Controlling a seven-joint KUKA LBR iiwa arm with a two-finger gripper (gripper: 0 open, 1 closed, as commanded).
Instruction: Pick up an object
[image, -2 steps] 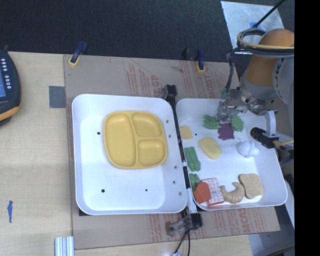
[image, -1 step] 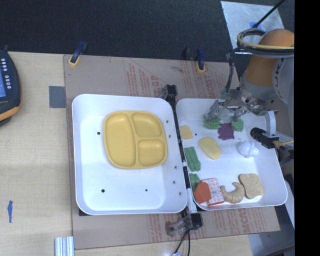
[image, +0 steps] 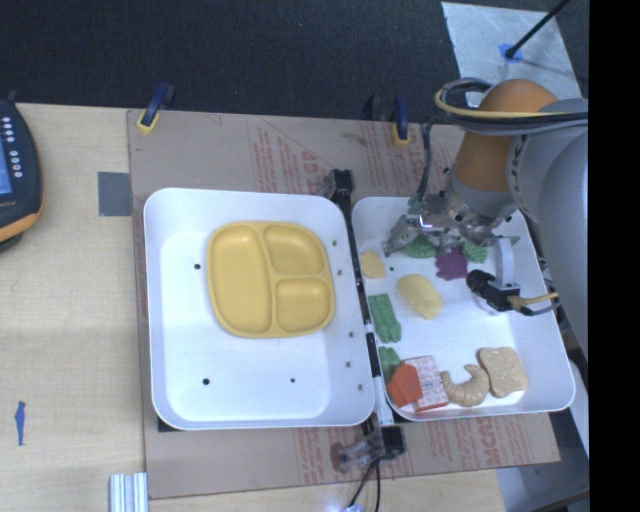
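Observation:
My gripper (image: 437, 238) hangs low over the back of the right bin (image: 535, 345), its grey fingers spread open. A green leafy toy (image: 424, 246) lies right under it, between the fingers, and nothing is gripped. A purple toy (image: 452, 265) sits just in front of the gripper. Nearer the bin's middle lie a yellow oval toy (image: 420, 296) and a small pale yellow piece (image: 372, 265).
Left bin (image: 180, 380) holds a yellow divided plate (image: 270, 277). The right bin's left side has a green pickle-like toy (image: 384, 318) and a green piece (image: 388, 358). Its front holds a red toy (image: 404, 384), a small box (image: 430, 380), a tan curved piece (image: 465, 388) and a toast slice (image: 502, 370).

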